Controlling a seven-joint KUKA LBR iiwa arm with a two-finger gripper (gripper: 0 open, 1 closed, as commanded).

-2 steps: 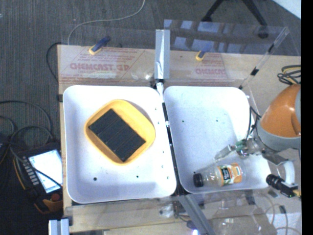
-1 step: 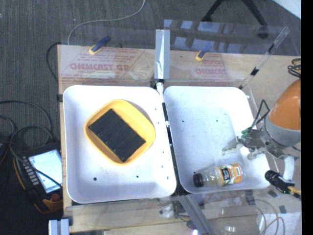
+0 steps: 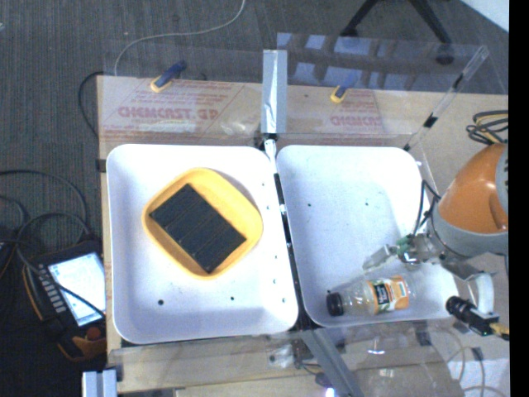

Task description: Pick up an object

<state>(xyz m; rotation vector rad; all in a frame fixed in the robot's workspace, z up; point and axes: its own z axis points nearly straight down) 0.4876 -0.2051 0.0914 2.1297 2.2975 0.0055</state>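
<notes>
A small clear bottle [image 3: 374, 295] with a black cap and an orange label lies on its side near the front edge of the right bin [image 3: 347, 188], cap pointing left. My gripper [image 3: 390, 256] hangs low over the right bin's front right part, just behind the bottle and apart from it. The grey arm with its orange band [image 3: 475, 198] comes in over the bin's right rim. In the left bin [image 3: 132, 296] rests a yellow dish [image 3: 245, 208] with a dark rectangular pad [image 3: 198, 227] lying in it.
A narrow ridge [image 3: 283, 222] separates the two bins. Clear plastic sheets with two yellow clamps [image 3: 168, 76] stand behind the bins. Cables [image 3: 494, 126] trail at the far right. A tablet [image 3: 73, 281] lies on the floor at the left.
</notes>
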